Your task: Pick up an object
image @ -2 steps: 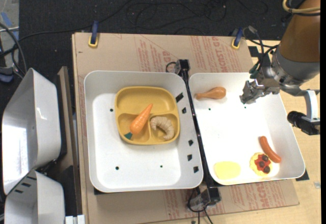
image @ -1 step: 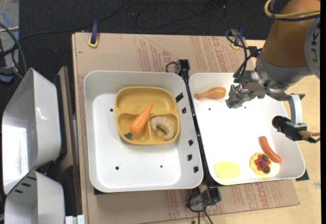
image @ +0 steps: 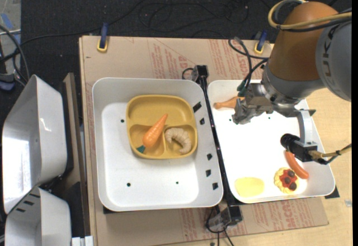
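We saw the claw (image: 241,117) low over the far-left part of the right bin (image: 268,194), w/ the arm coming in from the right. Couldn't tell whether it was spread or pressed together; the wrist hid that. Nothing was visibly pinched.

Nearest candidate obj was the orange piece (image: 225,104) at the bin's far-left corner, just beside the claw and close to the bin wall. We judged that the target. Others in the same bin: a hot dog (image: 296,164) on the right side, a small pizza (image: 287,179) and a yellow disc (image: 249,186) along the near edge. The left bin (image: 112,183) held a yellow plate (image: 134,110) w/ a carrot (image: 155,131) and a shrimp (image: 179,138) in its compartments.

To do this well, we'd centre over the orange piece first, approx. across its narrow width, then descend straight. The wall was close, so one side risked clipping it; approaching from the bin's open side seemed safer. Close firmly, lift slowly, check it came up.
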Robot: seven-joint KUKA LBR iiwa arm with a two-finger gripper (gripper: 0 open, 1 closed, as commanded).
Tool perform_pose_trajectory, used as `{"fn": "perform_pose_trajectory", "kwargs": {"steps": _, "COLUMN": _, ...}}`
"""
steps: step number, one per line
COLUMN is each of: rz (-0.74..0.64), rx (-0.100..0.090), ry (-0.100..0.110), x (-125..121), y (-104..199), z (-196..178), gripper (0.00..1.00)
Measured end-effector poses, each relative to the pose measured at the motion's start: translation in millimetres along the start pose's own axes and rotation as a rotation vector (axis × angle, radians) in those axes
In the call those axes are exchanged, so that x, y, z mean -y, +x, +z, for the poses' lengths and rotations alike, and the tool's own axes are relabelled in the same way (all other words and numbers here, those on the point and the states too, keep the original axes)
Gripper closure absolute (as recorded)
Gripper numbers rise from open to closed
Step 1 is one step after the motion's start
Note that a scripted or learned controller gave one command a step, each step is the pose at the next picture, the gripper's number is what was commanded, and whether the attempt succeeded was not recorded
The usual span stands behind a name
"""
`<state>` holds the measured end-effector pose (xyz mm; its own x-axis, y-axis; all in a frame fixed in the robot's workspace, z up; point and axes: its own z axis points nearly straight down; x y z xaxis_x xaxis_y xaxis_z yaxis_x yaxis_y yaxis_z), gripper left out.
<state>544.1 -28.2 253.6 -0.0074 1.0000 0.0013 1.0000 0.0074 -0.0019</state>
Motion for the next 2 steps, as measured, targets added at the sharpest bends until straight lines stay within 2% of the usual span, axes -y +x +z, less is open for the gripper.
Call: {"fn": "perform_pose_trajectory", "kwargs": {"steps": 2, "rz": -0.001, "rx": 0.0, "ry": 0.001, "x": 8.2, "y": 114.2, "z": 22.3, "gripper": 1.0}}
